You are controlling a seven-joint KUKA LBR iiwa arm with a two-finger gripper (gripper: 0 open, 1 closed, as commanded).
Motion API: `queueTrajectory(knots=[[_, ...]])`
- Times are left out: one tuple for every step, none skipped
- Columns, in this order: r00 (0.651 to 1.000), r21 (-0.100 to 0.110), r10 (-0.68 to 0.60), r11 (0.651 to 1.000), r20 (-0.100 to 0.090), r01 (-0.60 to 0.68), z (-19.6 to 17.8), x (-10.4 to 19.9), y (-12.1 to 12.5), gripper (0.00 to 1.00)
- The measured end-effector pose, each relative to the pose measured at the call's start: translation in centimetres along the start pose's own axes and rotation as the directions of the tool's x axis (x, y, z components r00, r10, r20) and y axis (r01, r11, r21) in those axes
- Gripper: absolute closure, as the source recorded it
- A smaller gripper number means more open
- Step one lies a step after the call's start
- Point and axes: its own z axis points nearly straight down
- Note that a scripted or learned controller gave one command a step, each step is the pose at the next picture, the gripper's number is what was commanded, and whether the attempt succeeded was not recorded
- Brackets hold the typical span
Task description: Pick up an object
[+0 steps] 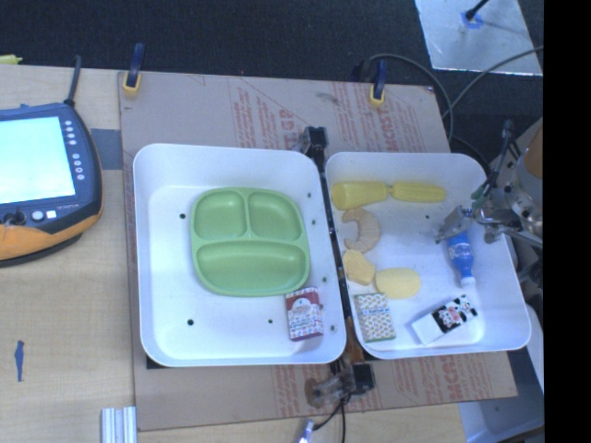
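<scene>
Blue tube (pixel 461 257) lies in the right bin (pixel 503 340), just under the gripper (pixel 469 216) — can't tell if it's open or shut, nothing's lifted yet, so the pick-up isn't done.

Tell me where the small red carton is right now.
The small red carton lies in the left bin, at its lower right corner in the camera view, just below the green divided plate.
</scene>
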Motion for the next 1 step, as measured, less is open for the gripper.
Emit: queueTrajectory(knots=[[1.0,0.004,-0.006,1.0,-0.001,0.006,7.27,-0.39,2.86,0.0]])
